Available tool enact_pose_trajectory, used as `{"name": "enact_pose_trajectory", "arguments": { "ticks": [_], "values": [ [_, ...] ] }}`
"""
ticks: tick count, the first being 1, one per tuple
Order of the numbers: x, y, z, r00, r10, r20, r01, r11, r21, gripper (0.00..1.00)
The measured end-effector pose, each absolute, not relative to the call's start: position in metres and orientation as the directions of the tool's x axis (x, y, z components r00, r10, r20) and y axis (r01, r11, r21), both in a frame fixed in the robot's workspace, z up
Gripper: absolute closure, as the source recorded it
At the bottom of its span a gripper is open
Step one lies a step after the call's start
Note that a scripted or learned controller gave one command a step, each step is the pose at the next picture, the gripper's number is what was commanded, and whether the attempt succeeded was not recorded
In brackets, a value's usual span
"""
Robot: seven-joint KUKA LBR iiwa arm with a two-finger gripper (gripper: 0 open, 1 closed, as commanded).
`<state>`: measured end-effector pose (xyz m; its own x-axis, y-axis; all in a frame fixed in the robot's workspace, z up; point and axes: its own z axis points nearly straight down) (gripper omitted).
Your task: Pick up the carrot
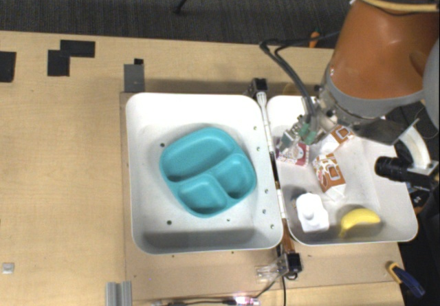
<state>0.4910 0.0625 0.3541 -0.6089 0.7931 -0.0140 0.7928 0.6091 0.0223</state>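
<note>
Pincer [307, 129] hangs low under the bent grey arm [381, 40], just above small packets [328, 172]; its grip cannot be told.

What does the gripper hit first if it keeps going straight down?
Likely the red-and-white packet in the right bin, just under the gripper. Depth is unclear from this view.

hard to make out for certain. likely the carrot [304, 134]: a small green bit, perhaps a leafy top, in the far left part of the right bin [405, 229], not far from the wall shared with the left bin. largely covered by the arm [378, 43] above, so body, shape and pose cannot be told. just beside a red and white packet [294, 153] on the near side.
</note>
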Motion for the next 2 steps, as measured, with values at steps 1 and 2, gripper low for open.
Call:
{"name": "enact_pose_trajectory", "arguments": {
  "ticks": [1,2],
  "values": [
    [0.485,0.162,0.245,-0.578,0.816,0.005,0.816,0.578,-0.003,1.0],
    [0.487,0.144,0.15,-0.684,0.729,0.001,0.729,0.684,0.0,1.0]
  ]
}}
